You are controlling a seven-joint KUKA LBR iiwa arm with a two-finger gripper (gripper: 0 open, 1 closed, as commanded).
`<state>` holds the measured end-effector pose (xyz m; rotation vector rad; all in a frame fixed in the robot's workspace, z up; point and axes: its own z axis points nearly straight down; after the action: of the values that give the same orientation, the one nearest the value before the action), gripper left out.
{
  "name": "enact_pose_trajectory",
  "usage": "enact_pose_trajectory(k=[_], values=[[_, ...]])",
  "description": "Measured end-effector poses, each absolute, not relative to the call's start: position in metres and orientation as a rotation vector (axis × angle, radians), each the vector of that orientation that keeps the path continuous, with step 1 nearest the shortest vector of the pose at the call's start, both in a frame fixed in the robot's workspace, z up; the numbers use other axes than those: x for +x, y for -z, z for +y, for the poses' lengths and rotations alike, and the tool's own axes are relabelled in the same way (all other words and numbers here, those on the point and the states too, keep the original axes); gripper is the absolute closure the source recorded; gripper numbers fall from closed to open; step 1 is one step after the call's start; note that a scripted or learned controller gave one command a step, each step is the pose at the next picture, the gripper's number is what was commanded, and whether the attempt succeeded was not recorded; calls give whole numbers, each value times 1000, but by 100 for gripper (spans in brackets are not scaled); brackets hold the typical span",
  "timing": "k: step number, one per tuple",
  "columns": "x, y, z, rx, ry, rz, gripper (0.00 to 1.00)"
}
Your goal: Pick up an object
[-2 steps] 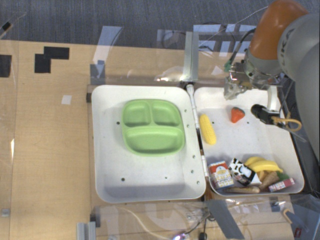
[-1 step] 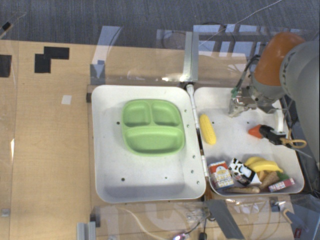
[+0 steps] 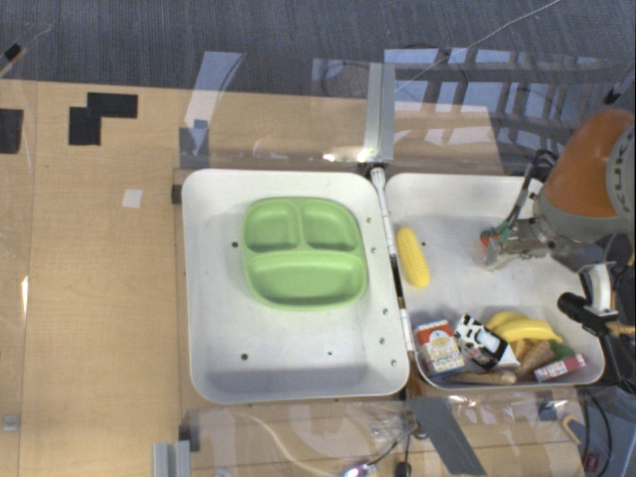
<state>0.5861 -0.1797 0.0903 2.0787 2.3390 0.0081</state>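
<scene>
The corn cob (image 3: 412, 256) is lying near the right bin's (image 3: 447, 207) left wall, well apart from me. My gripper (image 3: 502, 247) is hovering right of it; I cannot tell its state. Bananas (image 3: 522, 328) and packets are crowding the front edge; a green tray (image 3: 303, 251) is sitting in the left bin (image 3: 214, 296).

End effector (image 3: 500, 247) low, arm angled leftward

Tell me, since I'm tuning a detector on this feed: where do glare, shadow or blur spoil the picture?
Camera view: bright glare streaks sit on the clear panels behind the bins; a soft shadow darkens the left bin along its near wall; the gripper looks small and slightly blurred; the green tray and corn cob are sharp and evenly lit.
</scene>
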Motion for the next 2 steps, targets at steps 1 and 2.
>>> enact_pose_trajectory(k=[1,2], values=[[672,-88,-136,2255,-10,2180,100],[623,-167,-173,2008,-7,2406,100]])
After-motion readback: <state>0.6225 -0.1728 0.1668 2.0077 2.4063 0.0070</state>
